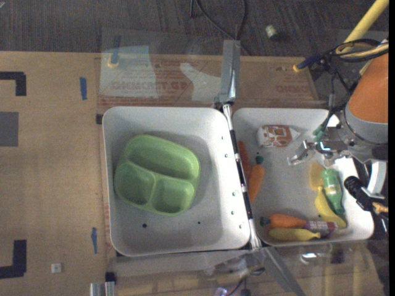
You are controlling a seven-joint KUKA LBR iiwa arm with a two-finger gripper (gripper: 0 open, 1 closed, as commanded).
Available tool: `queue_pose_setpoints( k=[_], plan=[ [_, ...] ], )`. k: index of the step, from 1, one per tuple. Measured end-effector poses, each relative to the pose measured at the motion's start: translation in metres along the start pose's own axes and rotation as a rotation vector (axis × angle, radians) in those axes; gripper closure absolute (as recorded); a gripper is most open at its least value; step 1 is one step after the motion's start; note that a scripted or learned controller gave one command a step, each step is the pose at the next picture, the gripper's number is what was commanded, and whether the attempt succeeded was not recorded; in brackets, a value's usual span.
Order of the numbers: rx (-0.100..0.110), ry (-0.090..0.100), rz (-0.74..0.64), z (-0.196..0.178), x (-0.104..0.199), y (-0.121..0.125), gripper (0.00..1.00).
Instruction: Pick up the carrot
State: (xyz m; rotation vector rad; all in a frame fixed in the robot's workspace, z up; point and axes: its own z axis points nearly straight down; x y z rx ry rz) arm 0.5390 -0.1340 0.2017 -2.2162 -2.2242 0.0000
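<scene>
An orange carrot [255, 181] with a green top lies in the right bin [281, 184], close to its left wall and pointing toward the near side. A second carrot-like orange piece [287, 221] lies along the near wall. My gripper [305, 152] hovers over the middle-right of this bin, to the right of the carrot and apart from it. It is open with nothing between its fingers. The arm with its orange band [372, 97] reaches in from the right.
The right bin also holds a thin orange-red piece [243, 156] along the left wall, a white and brown carton [276, 135], a green bottle [332, 188], and two bananas [328, 209] [294, 234]. A green divided plate [158, 174] sits in the left bin [123, 227].
</scene>
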Motion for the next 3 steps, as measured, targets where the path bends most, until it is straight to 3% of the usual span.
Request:
queue_pose_setpoints(
  k=[1,2,3],
  plan=[
    [-0.01,0.0,0.039,0.114,0.031,-0.027,0.0],
    [-0.016,-0.006,0.046,0.103,0.027,-0.026,1.0],
    [-0.001,-0.001,-0.116,0.018,0.09,-0.046,1.0]
  ],
)
